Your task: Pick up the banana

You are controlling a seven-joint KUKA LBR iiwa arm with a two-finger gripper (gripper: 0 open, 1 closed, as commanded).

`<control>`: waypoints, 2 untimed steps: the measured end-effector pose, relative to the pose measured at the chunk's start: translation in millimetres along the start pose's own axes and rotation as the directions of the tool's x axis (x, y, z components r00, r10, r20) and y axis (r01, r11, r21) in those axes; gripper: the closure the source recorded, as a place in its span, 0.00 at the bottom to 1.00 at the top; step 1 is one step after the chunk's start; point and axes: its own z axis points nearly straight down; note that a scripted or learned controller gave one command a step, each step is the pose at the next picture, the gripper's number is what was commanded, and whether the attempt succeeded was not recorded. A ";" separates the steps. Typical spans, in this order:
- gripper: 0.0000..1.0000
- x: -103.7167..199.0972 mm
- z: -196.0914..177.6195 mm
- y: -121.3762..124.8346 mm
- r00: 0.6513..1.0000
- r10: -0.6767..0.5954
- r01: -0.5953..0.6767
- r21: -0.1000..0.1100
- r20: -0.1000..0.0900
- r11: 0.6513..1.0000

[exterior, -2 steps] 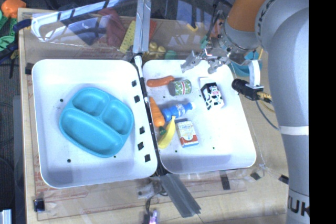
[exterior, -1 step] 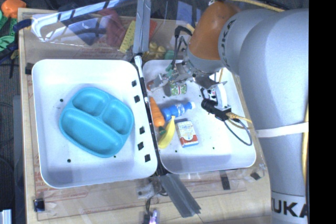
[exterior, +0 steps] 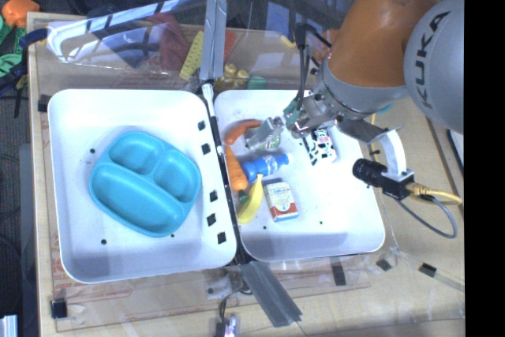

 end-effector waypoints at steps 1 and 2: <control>0.00 19.5 110.1 -27.6 0.999 -0.050 0.050 0.005 -0.003 0.999; 1.00 18.3 99.9 -26.4 0.999 -0.053 0.053 0.004 -0.001 0.999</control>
